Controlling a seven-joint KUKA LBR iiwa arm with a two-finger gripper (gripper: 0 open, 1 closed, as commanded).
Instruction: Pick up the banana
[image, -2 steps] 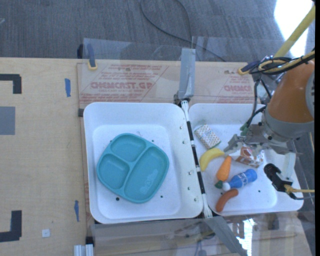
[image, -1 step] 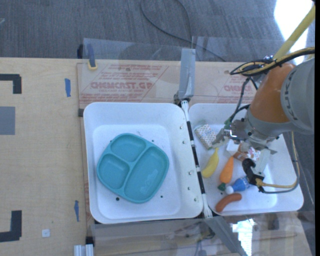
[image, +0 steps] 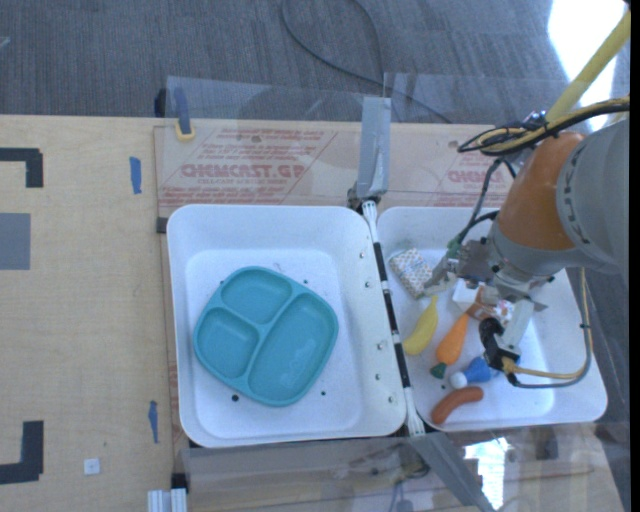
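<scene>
Hand (image: 478, 296), grip state I cannot tell, hovers just right of the curved yellow banana (image: 423, 329); centre over it, avoiding the orange carrot (image: 453, 341).

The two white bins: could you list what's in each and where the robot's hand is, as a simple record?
left bin: a blue divided plate
right bin: banana, carrot, sausage, a small blue item, a patterned white object
banana: lies near the bins' shared wall, beside the carrot
gripper: above the right bin, close to the carrot's top and right of the banana
banana held: no
</scene>
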